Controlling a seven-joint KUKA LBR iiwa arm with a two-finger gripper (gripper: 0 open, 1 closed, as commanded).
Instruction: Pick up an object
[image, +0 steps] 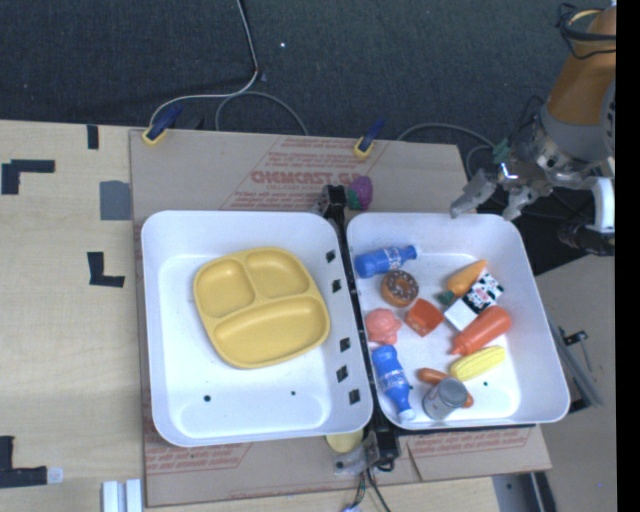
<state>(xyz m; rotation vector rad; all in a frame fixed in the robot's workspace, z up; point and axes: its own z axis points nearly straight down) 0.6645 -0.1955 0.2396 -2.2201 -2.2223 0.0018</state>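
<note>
A smooth yellow plastic plate with three compartments (262, 306) lies in the left shallow white bin (165, 250). The right white bin (530, 330) holds small glossy toys: a blue bottle (384, 261), a brown sprinkled doughnut (399, 288), an orange carrot (481, 330) and a bumpy yellow corn cob (477, 362). Above its far right corner hovers the metal two-finger gripper (490, 203), fingers spread apart, grasping nothing.

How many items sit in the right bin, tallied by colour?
Blue: 2, plastic bottles
Orange or red: 4, carrots, red block, small sausage
Pink: 1
Brown doughnut: 1
Yellow corn: 1
White box: 1
Grey can: 1
Total: 11
</note>
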